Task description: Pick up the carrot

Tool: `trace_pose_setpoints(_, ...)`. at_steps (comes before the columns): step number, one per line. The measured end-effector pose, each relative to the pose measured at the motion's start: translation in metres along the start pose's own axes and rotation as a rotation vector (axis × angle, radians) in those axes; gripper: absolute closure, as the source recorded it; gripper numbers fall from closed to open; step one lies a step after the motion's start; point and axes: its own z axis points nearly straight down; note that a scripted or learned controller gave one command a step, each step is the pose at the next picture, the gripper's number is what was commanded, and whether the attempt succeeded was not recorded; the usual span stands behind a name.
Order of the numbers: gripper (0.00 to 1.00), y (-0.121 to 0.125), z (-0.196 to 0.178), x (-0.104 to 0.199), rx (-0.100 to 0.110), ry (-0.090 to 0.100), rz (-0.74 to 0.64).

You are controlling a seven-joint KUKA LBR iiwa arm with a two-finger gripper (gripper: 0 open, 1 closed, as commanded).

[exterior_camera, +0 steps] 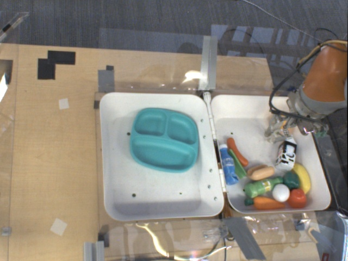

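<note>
The gripper (280, 128) hangs over the upper right part of the right bin (239, 109), near its far rim; I cannot tell its state. Bare bin floor lies to its left. The carrot (237, 151) lies well apart, lower left, close to the bin's left wall, touching a green stick (237, 163) beside a blue tube (228, 166). More toys crowd the near right corner. In the left bin (117, 200) sits a teal plate (163, 139), white floor around it.
</note>
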Motion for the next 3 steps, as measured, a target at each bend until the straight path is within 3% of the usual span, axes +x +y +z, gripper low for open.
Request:
trace_pose_setpoints(1,0.00,0.003,0.001,-0.001,-0.002,0.000,-0.003)
trace_pose_setpoints(2,0.00,0.007,0.005,0.010,-0.004,0.000,-0.089)
trace_pose_setpoints(3,0.00,-0.004,0.005,-0.036,-0.006,0.008,0.003)
